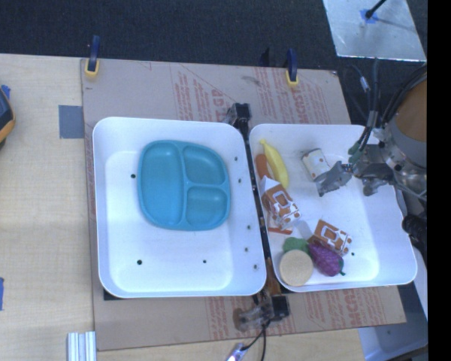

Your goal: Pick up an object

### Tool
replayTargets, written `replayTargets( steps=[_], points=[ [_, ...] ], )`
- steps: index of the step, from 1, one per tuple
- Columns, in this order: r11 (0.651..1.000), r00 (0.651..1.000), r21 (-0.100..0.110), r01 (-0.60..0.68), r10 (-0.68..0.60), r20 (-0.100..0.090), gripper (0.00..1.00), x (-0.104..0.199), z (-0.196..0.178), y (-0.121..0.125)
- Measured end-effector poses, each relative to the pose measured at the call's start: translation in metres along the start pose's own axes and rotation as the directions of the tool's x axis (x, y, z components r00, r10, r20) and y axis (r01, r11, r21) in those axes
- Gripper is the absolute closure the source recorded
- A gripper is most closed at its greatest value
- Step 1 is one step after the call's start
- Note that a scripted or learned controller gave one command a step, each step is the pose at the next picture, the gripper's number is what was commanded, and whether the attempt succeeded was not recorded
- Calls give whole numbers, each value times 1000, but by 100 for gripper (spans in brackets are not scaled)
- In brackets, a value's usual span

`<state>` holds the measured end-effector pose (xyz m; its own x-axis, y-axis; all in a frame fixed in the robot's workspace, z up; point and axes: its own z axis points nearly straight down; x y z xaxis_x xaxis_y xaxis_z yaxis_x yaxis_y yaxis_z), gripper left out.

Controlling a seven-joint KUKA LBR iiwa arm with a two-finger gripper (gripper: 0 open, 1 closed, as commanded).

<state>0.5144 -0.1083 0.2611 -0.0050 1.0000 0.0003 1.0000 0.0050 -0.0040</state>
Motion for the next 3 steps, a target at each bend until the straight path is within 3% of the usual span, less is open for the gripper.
replayTargets(
  steps=[1, 2, 3],
  points=[
    [1000, 1000, -20, 1, -1, 6, 0, 14, 153, -30],
    [999, 1000, -34, 6, -6, 3, 0, -34, 157, -26],
    [1000, 1000, -23, 2, -2, 4, 0, -52, 158, 0]
  ],
)
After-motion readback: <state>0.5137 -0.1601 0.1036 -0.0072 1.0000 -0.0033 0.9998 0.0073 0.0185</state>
